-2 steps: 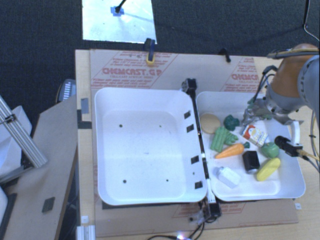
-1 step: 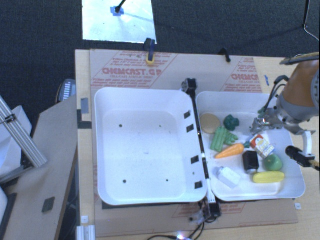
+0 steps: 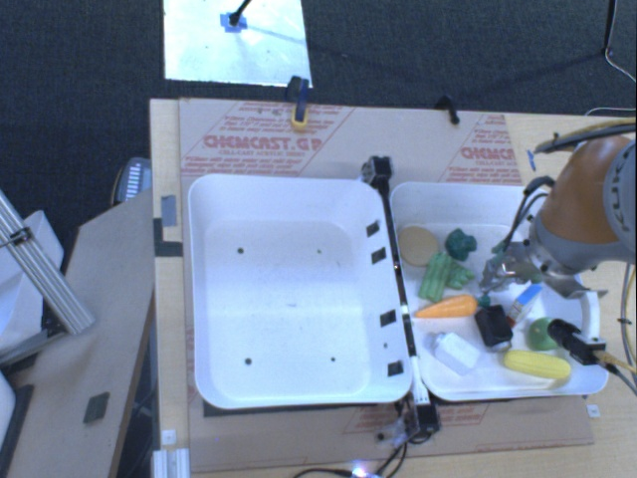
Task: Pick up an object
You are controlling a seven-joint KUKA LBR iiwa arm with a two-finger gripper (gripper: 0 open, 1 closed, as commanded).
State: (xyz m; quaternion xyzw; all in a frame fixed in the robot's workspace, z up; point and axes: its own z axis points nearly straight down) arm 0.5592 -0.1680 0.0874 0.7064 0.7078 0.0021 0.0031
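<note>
Orange carrot (image 3: 447, 308) lies mid right bin (image 3: 418, 199), with the hand (image 3: 495, 274) low just beside its tip, near the black block (image 3: 492, 326). Whether it's wide or narrow, can't tell. Best bet: centre over one toy, clear of neighbours, then close.

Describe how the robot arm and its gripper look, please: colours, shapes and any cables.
The arm is a thick, rounded body, orange on its upper part and grey below. Thin dark cables curve along its left side. The small metallic grey gripper sits at its lower left end; its details are too blurred to describe.
</note>
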